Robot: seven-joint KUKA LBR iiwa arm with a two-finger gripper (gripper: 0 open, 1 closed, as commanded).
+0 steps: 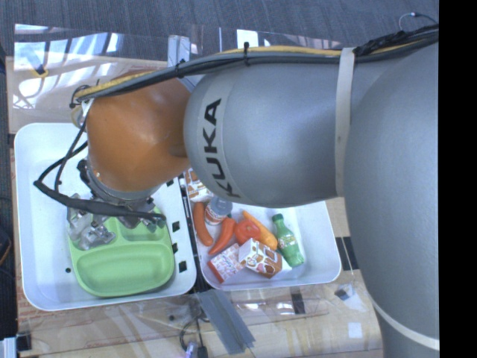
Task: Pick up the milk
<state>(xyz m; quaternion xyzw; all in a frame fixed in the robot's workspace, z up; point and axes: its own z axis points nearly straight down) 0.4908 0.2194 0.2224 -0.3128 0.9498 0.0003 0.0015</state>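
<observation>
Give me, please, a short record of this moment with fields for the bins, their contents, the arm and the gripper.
left bin: holds a green divided tray
right bin: holds a pile of groceries
groceries: milk carton, second carton, green bottle, carrots
arm: reaches in from the right, covering the upper part of both bins
gripper: low over the green tray's upper left compartment; nothing seen between its fingers
milk: lying in the right bin, apart from the gripper
</observation>
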